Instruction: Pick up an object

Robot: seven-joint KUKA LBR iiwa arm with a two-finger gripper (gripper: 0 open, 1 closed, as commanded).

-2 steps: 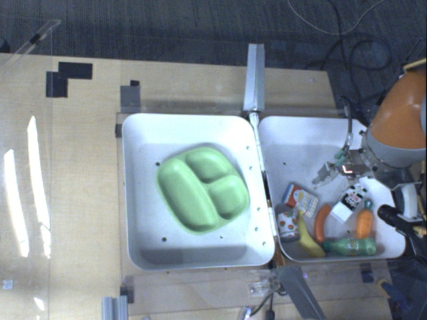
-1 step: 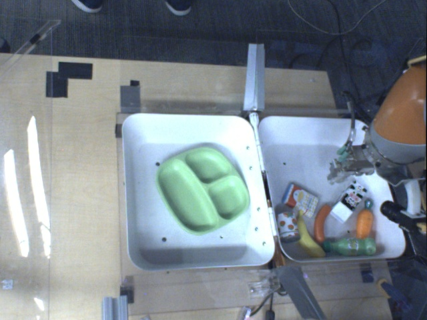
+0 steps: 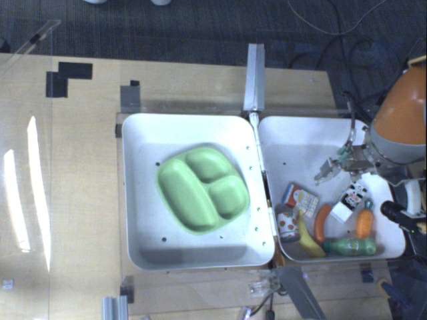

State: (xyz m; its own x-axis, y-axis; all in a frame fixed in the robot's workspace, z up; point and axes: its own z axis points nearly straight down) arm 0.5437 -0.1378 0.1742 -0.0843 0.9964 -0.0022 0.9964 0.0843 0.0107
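The right bin (image 3: pixel 300 139) holds several small items bunched at its front. Among them are a colourful little box (image 3: pixel 300 197), a small can (image 3: pixel 287 226), a yellow banana (image 3: pixel 307 240), a red sausage-shaped piece (image 3: pixel 321 222), a green bottle (image 3: pixel 351 247), an orange carrot-like piece (image 3: pixel 363 225), a white block (image 3: pixel 340 212) and a black-and-white spotted item (image 3: pixel 354 195). My gripper (image 3: pixel 327 168) hangs over the middle of this bin, just behind the spotted item. It is open, with nothing between its fingers.
The left bin (image 3: pixel 140 179) carries a green divided plate (image 3: pixel 202 189). A metal bar (image 3: pixel 254 79) runs between the bins at the back. The grey arm with its orange band (image 3: pixel 403 115) comes in over the right bin's right wall.
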